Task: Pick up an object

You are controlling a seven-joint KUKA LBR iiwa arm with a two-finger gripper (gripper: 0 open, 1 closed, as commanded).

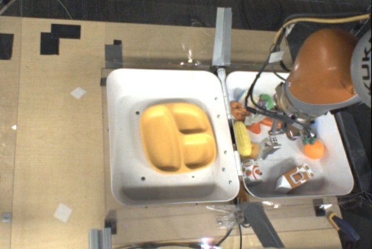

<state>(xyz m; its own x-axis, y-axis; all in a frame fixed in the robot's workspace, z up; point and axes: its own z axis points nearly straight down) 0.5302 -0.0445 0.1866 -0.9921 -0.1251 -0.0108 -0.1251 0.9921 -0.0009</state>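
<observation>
— Looking down from the overhead camera, what sits in the left bin (pixel 119 125)?

— One yellow divided tray (pixel 177 136), three compartments, lying flat in the middle of it.

— And the right bin (pixel 343 175)?

— A small clutter. One yellow corn cob (pixel 242 137) lies along the left wall, one orange ball (pixel 314 149) sits toward the right, one small printed carton (pixel 297 177) lies near the front, and one red-and-white piece (pixel 252 171) rests in the front left corner. Orange and green bits (pixel 263 103) sit further back, too jumbled to count.

— Any writing?

— The carton's print is too small to read. Black letters on the arm (pixel 325 70) are cut off at the frame edge.

— The gripper (pixel 273 143)?

— It hangs over the right bin between the corn cob and the orange ball. Whether its jaws are parted I cannot tell, and I see nothing held.
</observation>
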